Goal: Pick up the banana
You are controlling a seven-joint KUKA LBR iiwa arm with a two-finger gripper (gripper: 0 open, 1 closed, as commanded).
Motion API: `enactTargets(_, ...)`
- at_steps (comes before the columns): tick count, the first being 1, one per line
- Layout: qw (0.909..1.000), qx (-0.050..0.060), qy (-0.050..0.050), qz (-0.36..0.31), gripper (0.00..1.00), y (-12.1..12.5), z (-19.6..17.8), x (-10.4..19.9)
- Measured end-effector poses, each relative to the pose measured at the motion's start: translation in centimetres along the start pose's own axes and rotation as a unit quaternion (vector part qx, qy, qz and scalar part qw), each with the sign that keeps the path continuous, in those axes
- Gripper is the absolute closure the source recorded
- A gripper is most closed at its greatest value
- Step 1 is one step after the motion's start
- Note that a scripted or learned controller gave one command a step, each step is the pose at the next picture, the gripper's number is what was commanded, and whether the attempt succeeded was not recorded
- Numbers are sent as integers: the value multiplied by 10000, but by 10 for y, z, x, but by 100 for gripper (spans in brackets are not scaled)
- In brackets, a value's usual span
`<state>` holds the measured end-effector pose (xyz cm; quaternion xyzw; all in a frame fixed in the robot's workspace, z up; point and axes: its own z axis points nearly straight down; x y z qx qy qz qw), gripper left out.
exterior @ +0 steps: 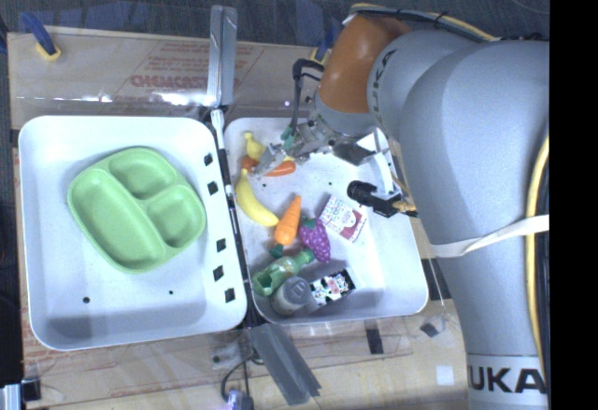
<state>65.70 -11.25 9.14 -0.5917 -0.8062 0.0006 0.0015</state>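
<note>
1 banana (254,203) – 2 carrots (289,219)

Bins: two, white, a left bin (37,240) and a right bin (392,268). Left bin: one green divided plate (135,207). Right bin: one banana (254,203), two carrots (289,219) (280,169), one grape bunch (316,238), one pink carton (343,218), one green bottle (280,270), one cow-print carton (332,287).

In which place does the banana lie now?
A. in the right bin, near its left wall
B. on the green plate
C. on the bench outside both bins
A: the banana lies in the right bin, close to its left wall, beside a carrot.
</note>
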Motion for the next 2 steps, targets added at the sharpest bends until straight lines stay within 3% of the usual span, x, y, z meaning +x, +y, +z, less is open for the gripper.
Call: enactTargets(2,10000,0,0,0,0,0,0,0)
